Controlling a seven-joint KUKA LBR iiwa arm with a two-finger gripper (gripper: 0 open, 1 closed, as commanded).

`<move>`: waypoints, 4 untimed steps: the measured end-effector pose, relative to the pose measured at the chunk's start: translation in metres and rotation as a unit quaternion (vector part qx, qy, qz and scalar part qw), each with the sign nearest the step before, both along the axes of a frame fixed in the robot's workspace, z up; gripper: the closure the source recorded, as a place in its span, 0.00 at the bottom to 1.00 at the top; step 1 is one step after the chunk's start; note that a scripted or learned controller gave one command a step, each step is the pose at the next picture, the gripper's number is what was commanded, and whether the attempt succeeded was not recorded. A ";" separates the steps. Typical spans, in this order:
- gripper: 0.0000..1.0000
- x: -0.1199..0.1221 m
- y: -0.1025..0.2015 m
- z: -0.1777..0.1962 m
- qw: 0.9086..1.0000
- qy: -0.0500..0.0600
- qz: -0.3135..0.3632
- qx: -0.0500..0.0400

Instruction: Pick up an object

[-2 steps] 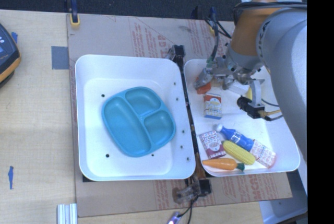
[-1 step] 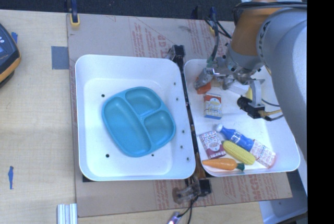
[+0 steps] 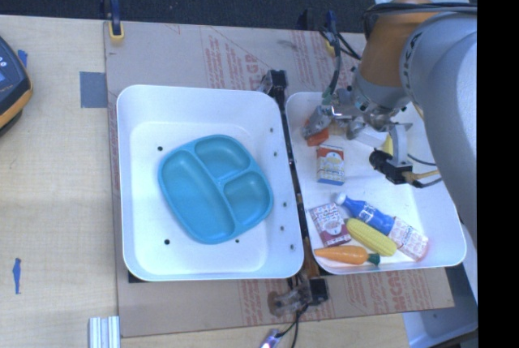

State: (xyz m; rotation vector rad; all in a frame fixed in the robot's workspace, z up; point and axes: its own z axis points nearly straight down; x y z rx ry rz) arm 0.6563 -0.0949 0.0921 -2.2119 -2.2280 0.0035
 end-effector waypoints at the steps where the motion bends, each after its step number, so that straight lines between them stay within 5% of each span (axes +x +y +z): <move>1: 0.00 0.000 0.001 0.000 1.000 0.000 0.000 0.000; 4: 0.00 0.000 -0.011 0.000 1.000 -0.001 -0.002 0.000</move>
